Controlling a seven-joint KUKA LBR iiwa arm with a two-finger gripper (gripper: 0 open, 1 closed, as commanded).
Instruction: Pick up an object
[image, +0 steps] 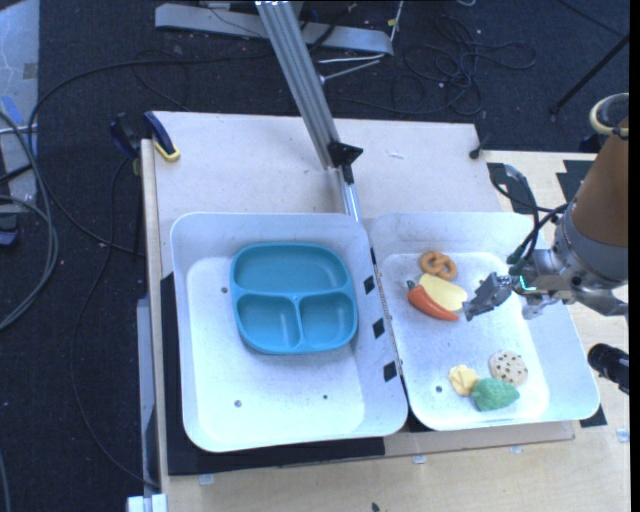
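Note:
The right bin (560, 385) holds several toy foods. A pretzel (437, 264) lies at the back, with a yellow and red-orange piece (437, 297) just in front of it. Toward the front lie a small yellow piece (462, 379), a green piece (495, 394) and a cookie (508, 367). My gripper (484, 296) hangs over the middle of the right bin, just right of the yellow and red-orange piece, pointing left toward it. I see nothing held between its fingers.
The left bin (200, 400) carries a blue divided tray (295, 298). A slanted metal pole (310, 90) rises from the gap between the bins at the back. Cables and dark floor surround the bench.

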